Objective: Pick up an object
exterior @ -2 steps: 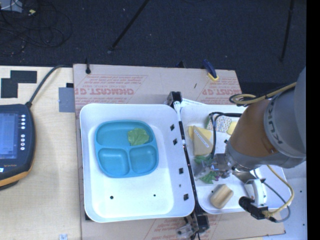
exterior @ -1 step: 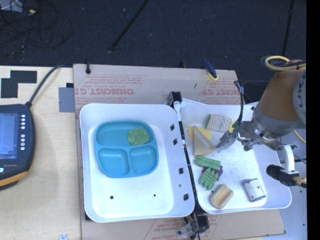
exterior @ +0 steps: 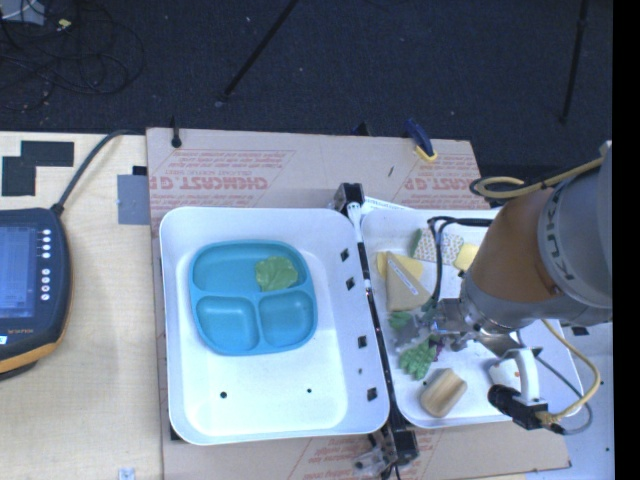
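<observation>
Clutter fills the right bin [exterior: 560, 368]: a green broccoli-like piece [exterior: 416, 358] lies near its left wall, a tan cork-shaped block [exterior: 443, 393] just below it, a pale yellow wedge [exterior: 404, 278] above; the gripper [exterior: 438, 330] hangs low over the green piece, beside the wedge, at the end of the grey arm [exterior: 545, 258] with its orange band; the left bin [exterior: 250, 408] holds a blue divided tray [exterior: 235, 313], with a light green lump [exterior: 277, 273] in the tray's upper right compartment; a teach pendant [exterior: 25, 278] rests on the bench at the far left.
</observation>
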`<action>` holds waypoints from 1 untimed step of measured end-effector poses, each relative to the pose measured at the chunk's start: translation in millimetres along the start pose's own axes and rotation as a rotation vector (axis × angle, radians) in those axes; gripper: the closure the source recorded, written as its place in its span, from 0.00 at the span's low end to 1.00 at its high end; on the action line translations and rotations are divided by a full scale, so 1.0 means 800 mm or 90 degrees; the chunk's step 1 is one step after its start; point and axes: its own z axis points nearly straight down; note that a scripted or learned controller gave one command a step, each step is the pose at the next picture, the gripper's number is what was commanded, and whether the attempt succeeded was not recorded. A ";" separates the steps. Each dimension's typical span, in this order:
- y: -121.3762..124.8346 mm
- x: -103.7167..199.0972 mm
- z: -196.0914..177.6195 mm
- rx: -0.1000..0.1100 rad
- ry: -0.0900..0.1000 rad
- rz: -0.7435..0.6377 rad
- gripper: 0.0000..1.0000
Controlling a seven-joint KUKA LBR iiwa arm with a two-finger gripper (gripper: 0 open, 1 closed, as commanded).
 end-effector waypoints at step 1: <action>0.122 0.000 0.018 -0.009 -0.003 -0.003 0.00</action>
